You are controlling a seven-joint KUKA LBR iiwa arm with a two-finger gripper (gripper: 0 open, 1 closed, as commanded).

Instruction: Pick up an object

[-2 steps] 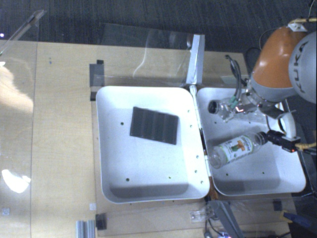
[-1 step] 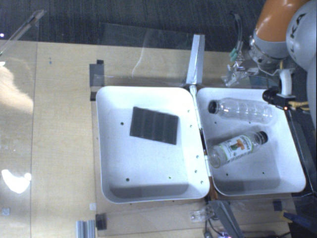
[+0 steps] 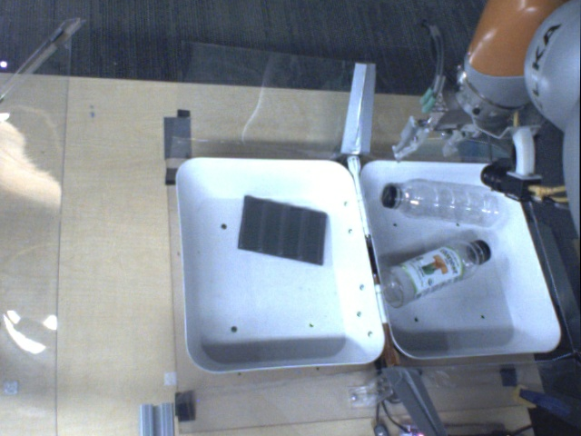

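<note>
The two-finger gripper (image 3: 410,141) of the grey arm with the orange band (image 3: 508,25) is seen at the top right, above the far edge of the right white bin (image 3: 536,325). Its thin fingers (image 3: 404,143) are seen spread a little, and nothing is held between them. Two bottles are found in the right bin, both lying on their sides. The clear plastic bottle with a dark cap (image 3: 442,201) is laid near the far wall of that bin, with its cap pointed toward the wall between the bins. It is found just below the fingers in the picture, near them but apart from them. It is see-through, with ridges along its body, and no label can be made out on it. The clear glass-like bottle with a green and orange label (image 3: 434,272) is laid closer to the middle of the bin, tilted, with its dark cap pointed up and to the right. It is farther from the fingers. In the left white bin (image 3: 195,243), a flat dark grey rectangle with ridges (image 3: 282,230) is laid, a bit turned, in the far half of the bin. Both bins are set side by side on a light wooden bench (image 3: 91,243).
</note>
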